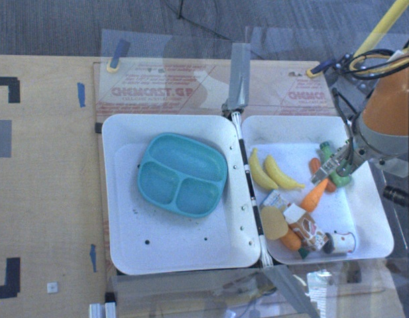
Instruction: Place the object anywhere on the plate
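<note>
A teal divided plate (183, 175) lies in the left white bin (124, 244), with nothing on it. My gripper (337, 167) is low over the right side of the right bin (376, 230). It sits among small toy foods: a green piece (325, 150) just behind it, an orange carrot (315, 195) just in front of it and a red-orange piece (315, 165) to its left. The gripper's body hides what lies directly under it.
Two yellow bananas (270, 172) lie in the right bin's left half. Near that bin's front are a tan slice (274, 222), a small packet (309, 230) and a white cup (343, 242). A metal divider (238, 85) stands behind the bins.
</note>
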